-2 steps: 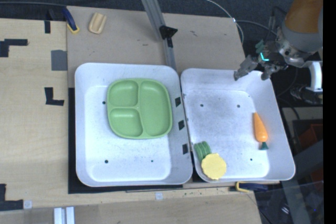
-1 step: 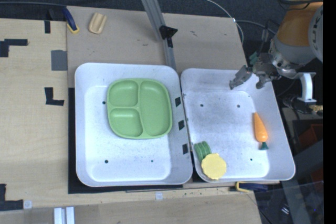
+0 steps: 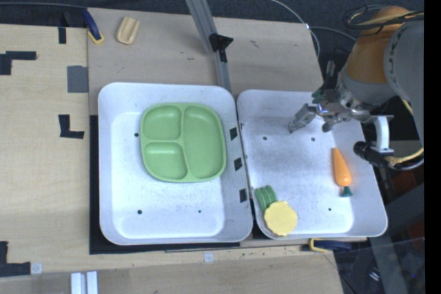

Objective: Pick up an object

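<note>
My gripper (image 3: 315,118) hung over the upper part of the right bin (image 3: 275,148), fingers spread with nothing between them. The toy carrot (image 3: 341,170) lay below and slightly right of the gripper, apart from it, near the bin's right wall. The yellow disc (image 3: 281,217) with a green piece (image 3: 265,196) touching it sat well below, slightly left. The green divided plate (image 3: 183,142) lay far left, in the left bin (image 3: 120,217).
</note>
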